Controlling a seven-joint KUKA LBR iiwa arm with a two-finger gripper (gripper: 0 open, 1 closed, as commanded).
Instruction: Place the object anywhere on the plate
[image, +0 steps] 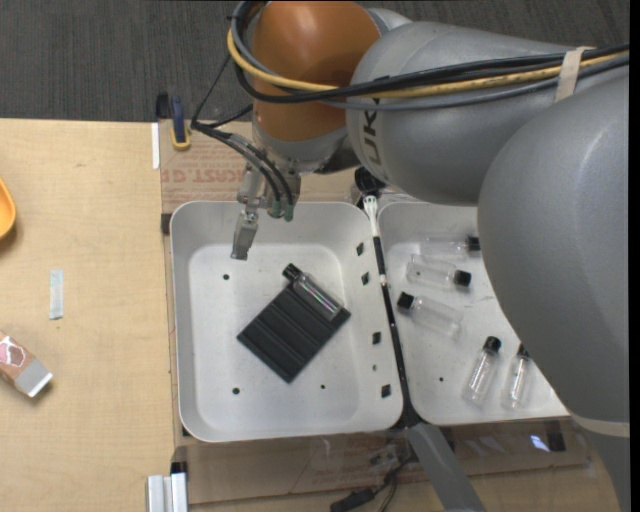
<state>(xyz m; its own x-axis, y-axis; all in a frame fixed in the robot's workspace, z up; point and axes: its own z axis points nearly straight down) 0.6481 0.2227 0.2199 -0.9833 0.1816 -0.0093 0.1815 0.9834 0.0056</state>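
Camera view: clear cylindrical vial (312, 292), black-capped, lies on the upper edge of the black ribbed square plate (288, 335) in the smooth white left bin (200, 400). Gripper (242, 243) hangs near the bin's far-left corner, apart from both; whether it is open or closed cannot be told.

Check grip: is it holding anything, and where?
Nothing held: gripper hangs bare over the left bin, apart from the vial by the black plate.

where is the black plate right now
In the camera view the black plate lies diamond-wise in the middle of the left bin, below and right of the gripper, with a capped vial along its upper-right edge.
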